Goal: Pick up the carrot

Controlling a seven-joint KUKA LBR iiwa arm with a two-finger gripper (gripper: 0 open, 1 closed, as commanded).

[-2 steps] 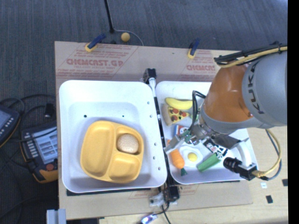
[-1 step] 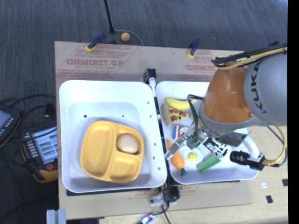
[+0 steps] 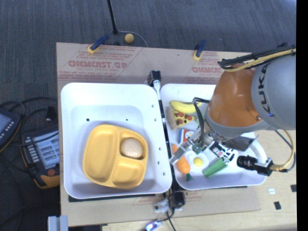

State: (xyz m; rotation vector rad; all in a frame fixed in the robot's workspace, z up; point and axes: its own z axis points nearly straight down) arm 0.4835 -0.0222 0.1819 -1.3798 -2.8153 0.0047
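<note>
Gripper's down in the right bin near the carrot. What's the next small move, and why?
Probably a short shift toward the bin's front-left, then down. The gripper sits just up and right of the carrot, which lies by the fried egg and green piece with nothing gripping it. Centring over the carrot first should avoid catching those neighbours.
</note>
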